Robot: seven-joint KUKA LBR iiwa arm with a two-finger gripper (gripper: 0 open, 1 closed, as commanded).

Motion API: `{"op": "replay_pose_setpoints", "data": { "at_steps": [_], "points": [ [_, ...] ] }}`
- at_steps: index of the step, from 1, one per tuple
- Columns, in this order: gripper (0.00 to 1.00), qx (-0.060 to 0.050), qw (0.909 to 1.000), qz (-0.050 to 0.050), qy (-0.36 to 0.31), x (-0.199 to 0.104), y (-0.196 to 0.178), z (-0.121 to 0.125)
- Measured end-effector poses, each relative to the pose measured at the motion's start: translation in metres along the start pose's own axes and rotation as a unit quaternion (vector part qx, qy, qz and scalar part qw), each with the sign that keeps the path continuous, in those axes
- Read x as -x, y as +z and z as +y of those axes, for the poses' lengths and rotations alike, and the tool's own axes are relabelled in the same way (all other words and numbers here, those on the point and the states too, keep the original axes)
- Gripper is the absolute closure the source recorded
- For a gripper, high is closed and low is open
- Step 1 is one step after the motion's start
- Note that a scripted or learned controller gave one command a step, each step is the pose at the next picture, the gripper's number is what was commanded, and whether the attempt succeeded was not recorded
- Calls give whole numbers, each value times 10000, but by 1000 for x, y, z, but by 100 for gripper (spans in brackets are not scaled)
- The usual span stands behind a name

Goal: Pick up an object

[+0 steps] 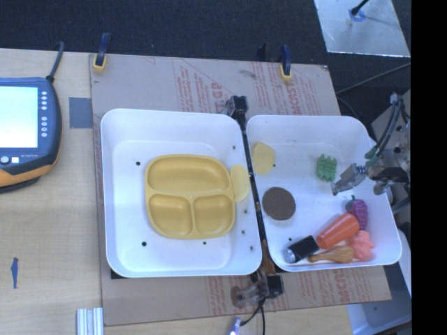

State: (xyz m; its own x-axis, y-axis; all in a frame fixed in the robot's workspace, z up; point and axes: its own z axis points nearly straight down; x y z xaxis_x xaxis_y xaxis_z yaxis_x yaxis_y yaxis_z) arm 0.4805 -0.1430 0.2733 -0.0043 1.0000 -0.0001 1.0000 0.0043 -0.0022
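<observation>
Toys sit in the right bin: green block, brown disc, grapes, carrot. Gripper hangs low w/ fingers a bit apart, holding nothing, between block & grapes.

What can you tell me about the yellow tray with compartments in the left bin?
The yellow tray is a divided plate that looks like matte plastic, with rounded corners and a raised rim. It has three compartments: one wide at the far side and two smaller ones at the near side. All three hold nothing. It lies flat and right side up, about in the middle of the left bin. At its right edge a pale yellow round piece touches or overlaps it; I cannot tell which.
</observation>
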Motion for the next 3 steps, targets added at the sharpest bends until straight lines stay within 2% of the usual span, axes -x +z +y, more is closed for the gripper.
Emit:
{"op": "replay_pose_setpoints", "data": {
  "at_steps": [1, 2, 3],
  "points": [
    [0, -16, 10000, -3, -1, 46, 122, 75],
    [0, -2, 10000, -9, -5, 43, 182, 111],
    [0, -2, 10000, -7, -8, 15, 181, 146]
  ]
}}
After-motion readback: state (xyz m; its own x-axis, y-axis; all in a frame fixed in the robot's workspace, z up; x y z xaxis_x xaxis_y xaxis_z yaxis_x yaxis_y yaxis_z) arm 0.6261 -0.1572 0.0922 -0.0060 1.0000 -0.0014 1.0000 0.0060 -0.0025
